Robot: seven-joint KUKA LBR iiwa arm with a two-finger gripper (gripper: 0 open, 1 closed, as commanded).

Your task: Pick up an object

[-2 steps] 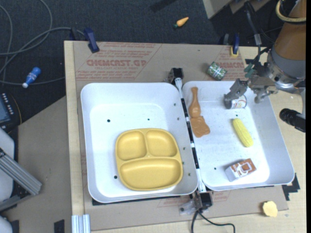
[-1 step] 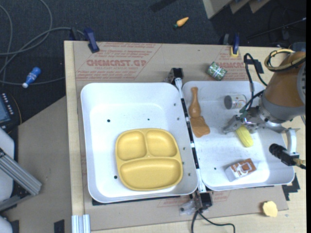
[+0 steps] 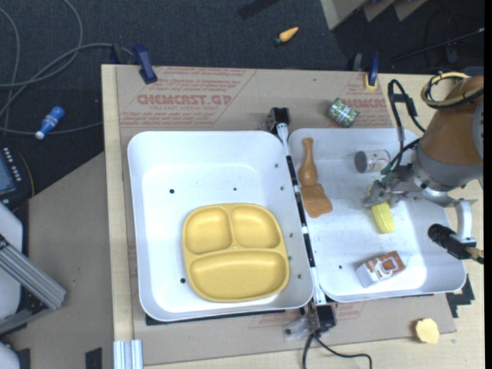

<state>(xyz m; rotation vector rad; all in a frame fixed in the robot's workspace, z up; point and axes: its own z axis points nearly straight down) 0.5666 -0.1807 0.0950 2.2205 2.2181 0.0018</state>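
One yellow corn (image 3: 383, 219) lies under the end effector (image 3: 381, 196). Probably light, stiff plastic; grip its middle. Whether the end effector is open, I cannot tell.

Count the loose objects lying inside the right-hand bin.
4: a brown spatula along its left wall, a grey cylinder at the back, yellow corn under the gripper, a carton in front.

The gripper (image 3: 379, 196) hangs low in the right bin (image 3: 338, 261), just above a yellow corn cob (image 3: 383, 220). A yellow divided plate (image 3: 234, 251) lies in the left bin (image 3: 154, 206).
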